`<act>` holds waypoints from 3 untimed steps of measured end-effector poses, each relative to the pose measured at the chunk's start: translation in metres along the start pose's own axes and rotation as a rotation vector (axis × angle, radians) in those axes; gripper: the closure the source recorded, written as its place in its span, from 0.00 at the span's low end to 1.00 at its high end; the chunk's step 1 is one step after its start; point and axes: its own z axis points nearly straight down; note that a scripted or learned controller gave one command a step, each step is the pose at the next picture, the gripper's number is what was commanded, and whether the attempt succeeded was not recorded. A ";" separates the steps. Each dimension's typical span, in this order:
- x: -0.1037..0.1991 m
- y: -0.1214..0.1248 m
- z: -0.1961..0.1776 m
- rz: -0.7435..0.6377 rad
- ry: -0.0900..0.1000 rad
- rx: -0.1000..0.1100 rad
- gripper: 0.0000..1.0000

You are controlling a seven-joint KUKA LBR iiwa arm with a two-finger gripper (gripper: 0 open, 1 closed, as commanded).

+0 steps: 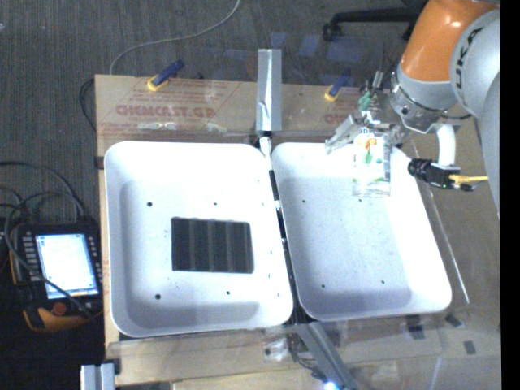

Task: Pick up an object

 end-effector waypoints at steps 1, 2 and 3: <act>-0.060 0.011 0.059 -0.089 -0.004 0.000 0.00; -0.089 0.012 0.124 -0.289 0.015 0.010 0.00; -0.085 0.005 0.134 -0.651 0.020 -0.005 0.00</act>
